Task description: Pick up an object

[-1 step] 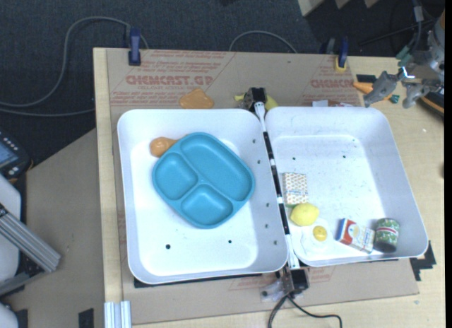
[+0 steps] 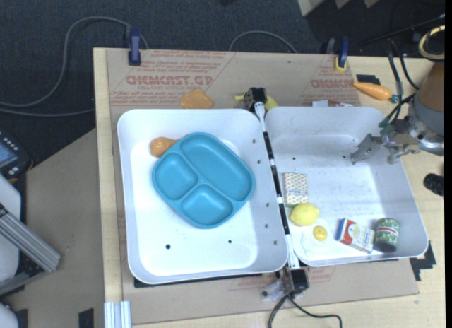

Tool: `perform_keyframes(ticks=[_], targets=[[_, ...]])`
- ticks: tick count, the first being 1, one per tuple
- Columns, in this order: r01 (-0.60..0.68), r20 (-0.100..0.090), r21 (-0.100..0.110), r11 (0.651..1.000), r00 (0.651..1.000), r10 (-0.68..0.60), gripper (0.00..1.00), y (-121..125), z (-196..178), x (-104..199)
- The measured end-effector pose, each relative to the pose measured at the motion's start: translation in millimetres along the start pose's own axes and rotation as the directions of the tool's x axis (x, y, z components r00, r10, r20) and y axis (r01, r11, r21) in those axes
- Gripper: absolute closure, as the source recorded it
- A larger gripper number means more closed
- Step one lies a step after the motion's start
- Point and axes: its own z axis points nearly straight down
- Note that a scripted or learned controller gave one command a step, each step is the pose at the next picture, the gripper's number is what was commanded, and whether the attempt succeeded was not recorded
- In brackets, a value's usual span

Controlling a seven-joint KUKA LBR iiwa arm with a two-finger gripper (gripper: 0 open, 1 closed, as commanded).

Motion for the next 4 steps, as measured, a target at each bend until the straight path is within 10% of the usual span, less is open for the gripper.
perform_keyframes(ticks=[1,2,3,4], targets=[[0.015,0.002,-0.017,1.0,1.0,-0.015,0.0,83,63,94],[0.006,0.003,-0.012,1.0,1.0,-0.006,0.0,80,59,126],[0.001,0.006,-0.015,1.0,1.0,-0.001,0.0,80,59,86],[0.006,0.002,-0.008,1.0,1.0,-0.006,0.0,44,60,132]])
